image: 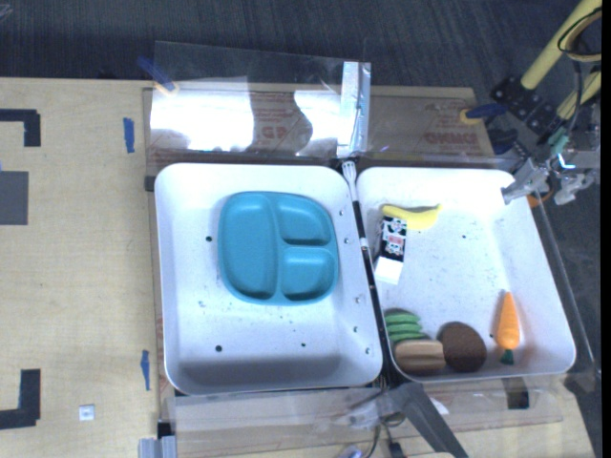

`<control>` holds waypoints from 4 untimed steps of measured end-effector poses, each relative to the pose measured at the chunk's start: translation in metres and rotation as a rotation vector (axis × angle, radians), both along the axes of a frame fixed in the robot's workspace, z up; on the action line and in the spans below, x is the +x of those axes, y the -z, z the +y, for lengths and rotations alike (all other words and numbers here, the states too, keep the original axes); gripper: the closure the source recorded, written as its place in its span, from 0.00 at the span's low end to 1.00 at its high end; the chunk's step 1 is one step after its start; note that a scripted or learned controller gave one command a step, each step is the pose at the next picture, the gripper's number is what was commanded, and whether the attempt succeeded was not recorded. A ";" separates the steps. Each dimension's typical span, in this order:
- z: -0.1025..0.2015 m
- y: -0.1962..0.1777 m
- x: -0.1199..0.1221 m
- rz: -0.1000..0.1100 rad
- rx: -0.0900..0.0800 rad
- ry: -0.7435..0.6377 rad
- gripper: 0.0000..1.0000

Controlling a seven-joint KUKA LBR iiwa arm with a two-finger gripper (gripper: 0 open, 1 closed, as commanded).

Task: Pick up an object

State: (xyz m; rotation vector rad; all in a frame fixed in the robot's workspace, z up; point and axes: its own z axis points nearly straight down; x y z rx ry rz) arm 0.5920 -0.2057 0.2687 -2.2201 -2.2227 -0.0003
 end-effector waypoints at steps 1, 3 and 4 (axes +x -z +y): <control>0.035 0.106 0.045 0.005 0.003 -0.249 0.00; 0.065 0.166 0.075 0.001 -0.025 -0.497 0.00; 0.090 0.182 0.069 0.024 -0.001 -0.697 0.00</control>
